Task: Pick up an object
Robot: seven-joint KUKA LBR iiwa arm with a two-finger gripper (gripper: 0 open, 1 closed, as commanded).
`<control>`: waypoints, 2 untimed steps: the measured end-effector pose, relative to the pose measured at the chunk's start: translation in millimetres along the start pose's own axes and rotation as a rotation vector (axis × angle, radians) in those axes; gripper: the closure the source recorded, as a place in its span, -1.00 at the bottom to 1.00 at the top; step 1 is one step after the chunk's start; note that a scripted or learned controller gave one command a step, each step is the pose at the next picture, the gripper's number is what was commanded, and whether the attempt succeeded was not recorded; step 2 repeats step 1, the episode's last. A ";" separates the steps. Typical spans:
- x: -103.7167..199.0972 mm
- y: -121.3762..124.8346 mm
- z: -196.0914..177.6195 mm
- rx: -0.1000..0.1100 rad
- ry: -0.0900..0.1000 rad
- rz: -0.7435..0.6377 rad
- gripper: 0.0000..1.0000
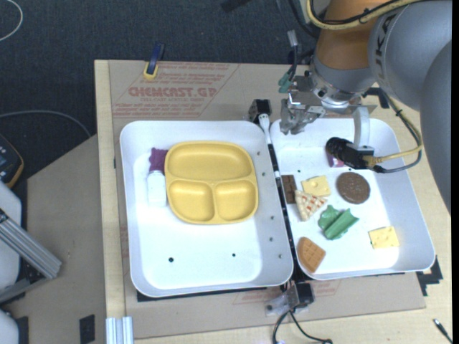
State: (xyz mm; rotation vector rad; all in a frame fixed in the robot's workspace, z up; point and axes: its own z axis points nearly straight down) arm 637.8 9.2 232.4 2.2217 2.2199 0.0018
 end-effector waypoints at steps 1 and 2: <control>4.1 -2.8 1.6 0.003 0.000 -0.001 1.00; 4.1 -2.8 1.6 0.003 0.000 -0.001 1.00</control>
